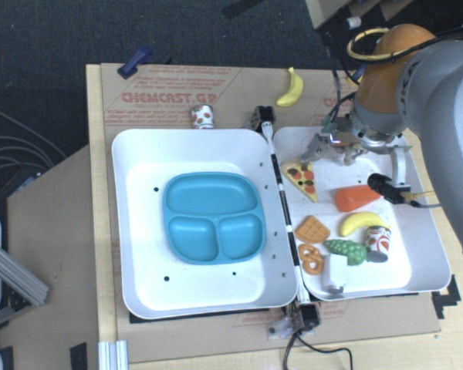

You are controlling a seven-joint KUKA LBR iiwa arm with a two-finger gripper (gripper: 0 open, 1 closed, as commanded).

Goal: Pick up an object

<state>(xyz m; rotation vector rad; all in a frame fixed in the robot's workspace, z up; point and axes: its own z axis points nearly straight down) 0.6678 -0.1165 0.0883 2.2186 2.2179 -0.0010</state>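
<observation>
Blue divided tray (213, 227) fills the left bin (131, 160); right bin (424, 264) holds pizza slice (302, 179), carrot (356, 198), banana (363, 222), pretzel (311, 259); gripper (341, 146) state unclear.

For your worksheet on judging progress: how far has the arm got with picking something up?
Done: the tool has reached the right bin's far end. In hand: nothing visibly. Left: the whole pick. The pizza slice, carrot, banana, waffle and pretzel all lie on the bin floor.
</observation>
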